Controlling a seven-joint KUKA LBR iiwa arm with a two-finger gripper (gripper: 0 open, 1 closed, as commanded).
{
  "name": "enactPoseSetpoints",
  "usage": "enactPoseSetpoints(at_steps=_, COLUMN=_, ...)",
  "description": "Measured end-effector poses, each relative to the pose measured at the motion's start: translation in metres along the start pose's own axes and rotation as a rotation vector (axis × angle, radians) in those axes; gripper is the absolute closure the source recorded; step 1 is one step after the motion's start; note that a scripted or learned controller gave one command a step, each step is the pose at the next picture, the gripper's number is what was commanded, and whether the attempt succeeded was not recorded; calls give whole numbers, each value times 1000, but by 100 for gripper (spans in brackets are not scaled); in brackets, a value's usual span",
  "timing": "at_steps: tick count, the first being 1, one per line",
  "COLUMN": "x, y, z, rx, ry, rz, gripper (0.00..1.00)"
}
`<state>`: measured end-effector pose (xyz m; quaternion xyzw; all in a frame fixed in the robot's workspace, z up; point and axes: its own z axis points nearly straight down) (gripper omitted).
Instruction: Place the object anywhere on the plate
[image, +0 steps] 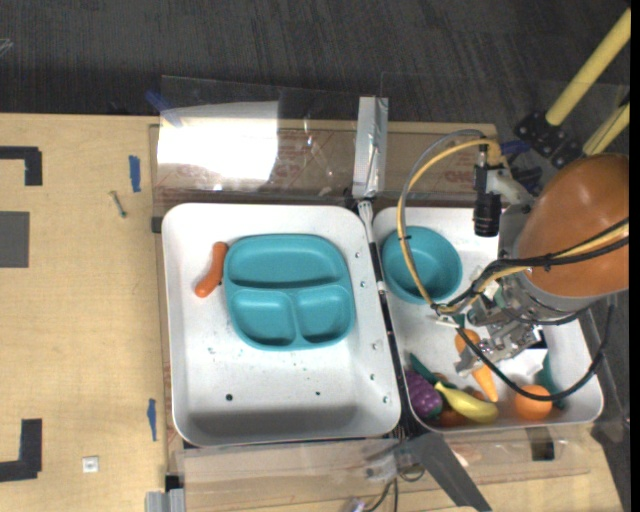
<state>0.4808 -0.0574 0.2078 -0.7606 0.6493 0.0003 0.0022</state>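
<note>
Plate, teal and split into three compartments, is seen lying in the middle of the left bin, with nothing resting on it; an orange carrot-like piece is laid just beside its left rim on the bin floor. Across the divider, a teal bowl is set at the far left corner of the right bin. Along that bin's near edge a purple grape bunch, a yellow banana and an orange fruit are crowded together. The gripper is lowered over an orange carrot there; whether it is clenched or released cannot be told, since cables and wrist hardware cover it. A missed or partial grasp is judged likely, caused by the close-packed toys, and a loose piece could be dropped while being carried over the divider.
</note>
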Motion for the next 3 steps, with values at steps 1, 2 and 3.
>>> enactPoseSetpoints(at_steps=1, x=-77, y=-87, z=14, rx=1, ry=-4, rz=57, gripper=100)
enactPoseSetpoints(at_steps=2, x=-154, y=-140, z=-49, rx=8, ry=-3, rz=176, gripper=100)
enactPoseSetpoints(at_steps=3, x=-152, y=-139, z=-47, rx=3, ry=-2, rz=180, gripper=0)
